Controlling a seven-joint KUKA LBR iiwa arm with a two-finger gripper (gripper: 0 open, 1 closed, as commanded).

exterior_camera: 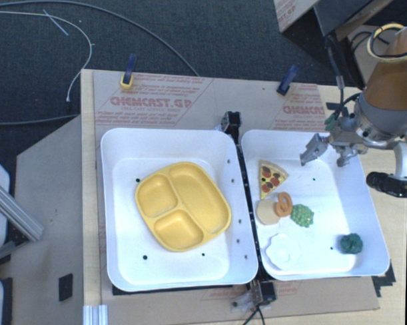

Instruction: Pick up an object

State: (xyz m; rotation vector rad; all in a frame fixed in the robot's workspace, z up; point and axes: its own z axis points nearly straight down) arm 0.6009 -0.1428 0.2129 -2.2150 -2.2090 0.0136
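Grey end effector — fingers spread, nothing between — above right bin, pizza slice just below-left.

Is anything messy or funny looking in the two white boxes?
Nothing looks spilled or broken. The yellow tray sits a bit crooked in the left bin. The toy foods, like the pizza slice and broccoli, lie in the right bin. The claw hangs above them.

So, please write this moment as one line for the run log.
gripper: open, above right white bin, holds nothing | triangular pizza-slice toy: in bin, untouched | yellow three-compartment plastic tray: in left white bin
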